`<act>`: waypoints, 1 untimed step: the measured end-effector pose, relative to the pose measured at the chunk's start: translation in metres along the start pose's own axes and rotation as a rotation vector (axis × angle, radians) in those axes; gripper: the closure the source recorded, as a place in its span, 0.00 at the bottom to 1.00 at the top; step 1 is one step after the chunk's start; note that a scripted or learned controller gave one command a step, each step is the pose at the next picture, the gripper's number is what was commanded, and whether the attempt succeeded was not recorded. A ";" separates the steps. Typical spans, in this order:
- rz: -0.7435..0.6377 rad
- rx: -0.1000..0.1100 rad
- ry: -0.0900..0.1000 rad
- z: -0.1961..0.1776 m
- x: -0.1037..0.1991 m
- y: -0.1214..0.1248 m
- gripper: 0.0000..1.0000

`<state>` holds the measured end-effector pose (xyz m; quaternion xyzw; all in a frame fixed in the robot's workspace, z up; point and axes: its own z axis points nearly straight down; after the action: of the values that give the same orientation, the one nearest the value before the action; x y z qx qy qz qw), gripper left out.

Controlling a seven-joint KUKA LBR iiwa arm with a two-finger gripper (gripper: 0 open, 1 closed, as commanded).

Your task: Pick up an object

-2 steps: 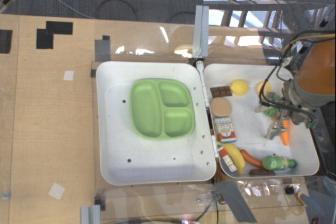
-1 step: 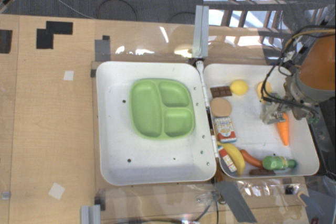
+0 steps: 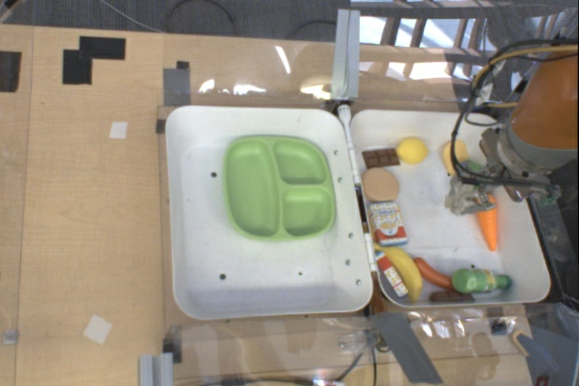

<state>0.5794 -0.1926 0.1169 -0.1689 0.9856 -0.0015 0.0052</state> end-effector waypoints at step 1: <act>-0.355 -0.003 0.004 0.014 0.083 0.015 1.00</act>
<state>0.4963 -0.2060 0.1018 -0.3402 0.9403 -0.0013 0.0028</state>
